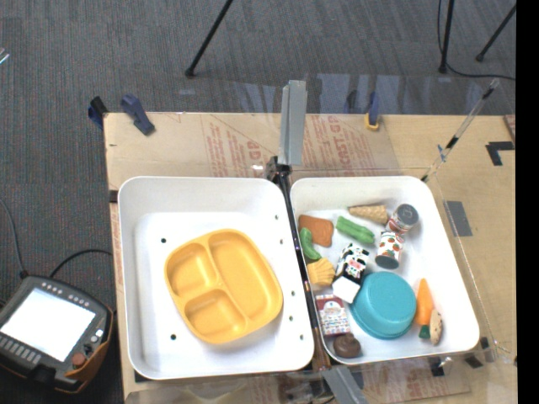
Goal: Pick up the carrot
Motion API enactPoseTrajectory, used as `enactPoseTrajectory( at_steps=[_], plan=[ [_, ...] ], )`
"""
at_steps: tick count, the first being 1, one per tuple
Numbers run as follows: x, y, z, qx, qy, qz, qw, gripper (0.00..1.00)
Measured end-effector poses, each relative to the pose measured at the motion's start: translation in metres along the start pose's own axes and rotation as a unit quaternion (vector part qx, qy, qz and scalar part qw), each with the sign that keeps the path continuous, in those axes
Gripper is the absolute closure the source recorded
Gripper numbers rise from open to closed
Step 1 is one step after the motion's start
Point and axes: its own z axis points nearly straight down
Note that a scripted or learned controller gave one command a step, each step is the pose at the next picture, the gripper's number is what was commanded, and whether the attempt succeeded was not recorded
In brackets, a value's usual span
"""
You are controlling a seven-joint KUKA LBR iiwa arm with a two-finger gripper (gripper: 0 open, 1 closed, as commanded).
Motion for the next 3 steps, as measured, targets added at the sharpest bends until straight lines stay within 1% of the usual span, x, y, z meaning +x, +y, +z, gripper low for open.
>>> enactPoseTrajectory(
  at_steps=[1,2,3],
  plan=[
    [-0.011,-0.051,0.004,-0.003,-0.002,-0.087,0.9962,1.0],
    [-0.001,0.0,0.16,-0.008,-0.003,-0.107,0.9943,1.0],
    [-0.005,-0.004,0.398,0.001,-0.002,-0.195,0.9808,1.0]
  ],
)
